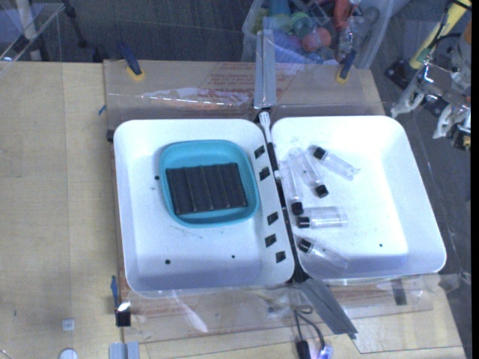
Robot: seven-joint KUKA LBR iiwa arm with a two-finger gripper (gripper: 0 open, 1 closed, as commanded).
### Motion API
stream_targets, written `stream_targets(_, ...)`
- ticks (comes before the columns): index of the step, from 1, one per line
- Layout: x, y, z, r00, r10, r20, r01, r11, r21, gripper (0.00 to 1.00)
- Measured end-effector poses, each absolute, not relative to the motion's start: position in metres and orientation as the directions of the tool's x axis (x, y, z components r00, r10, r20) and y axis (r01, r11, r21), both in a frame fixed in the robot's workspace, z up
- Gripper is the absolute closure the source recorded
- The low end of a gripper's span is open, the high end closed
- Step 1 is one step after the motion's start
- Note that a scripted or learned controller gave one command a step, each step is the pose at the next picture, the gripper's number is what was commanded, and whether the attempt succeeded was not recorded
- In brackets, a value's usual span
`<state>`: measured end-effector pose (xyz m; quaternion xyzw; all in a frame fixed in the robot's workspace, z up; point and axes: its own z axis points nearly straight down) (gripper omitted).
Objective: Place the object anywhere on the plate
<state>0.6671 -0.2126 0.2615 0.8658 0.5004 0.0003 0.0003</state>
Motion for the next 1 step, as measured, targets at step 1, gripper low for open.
stream_targets(1, 0.6669, -0.214, 0.2794, 0.533, 0.846, 0.0, 0.846, -0.533, 0.002, 0.0)
